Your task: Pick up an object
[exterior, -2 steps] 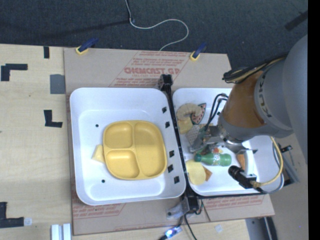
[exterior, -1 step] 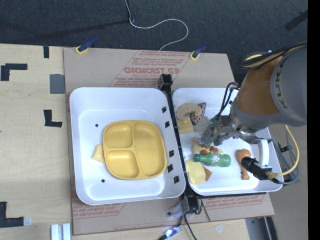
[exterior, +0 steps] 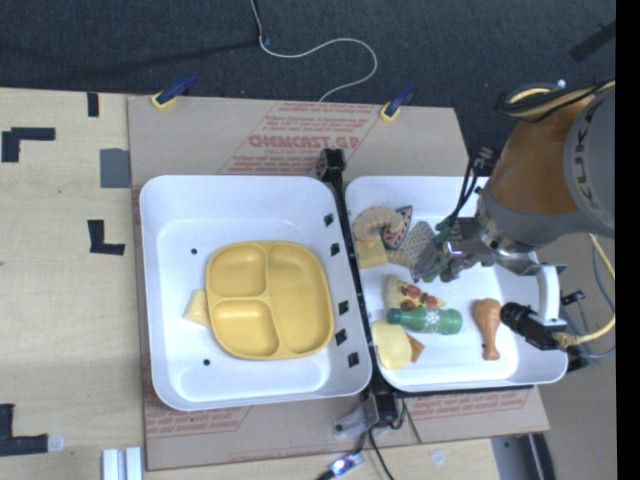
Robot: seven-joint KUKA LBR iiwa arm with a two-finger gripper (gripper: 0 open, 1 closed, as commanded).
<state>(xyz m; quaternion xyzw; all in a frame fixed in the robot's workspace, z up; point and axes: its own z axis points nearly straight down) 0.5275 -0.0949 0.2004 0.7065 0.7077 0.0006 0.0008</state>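
Cardboard (exterior: pixel 300 138) under both bins reads "CHEMCAST GP".

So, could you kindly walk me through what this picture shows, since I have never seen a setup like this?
This is one camera fixed above a bench, looking down at a slant. The grey and orange machine on the right is a robot arm; its claw hangs low over the right bin, and I can't tell whether it grips anything. Two shallow white bins sit side by side. The left bin holds a yellow divided plate lying over a pale yellow piece. The right bin holds toy food: a green bottle, a brown drumstick, a pizza slice and a yellow wedge. The robot's job is to pick up one object.
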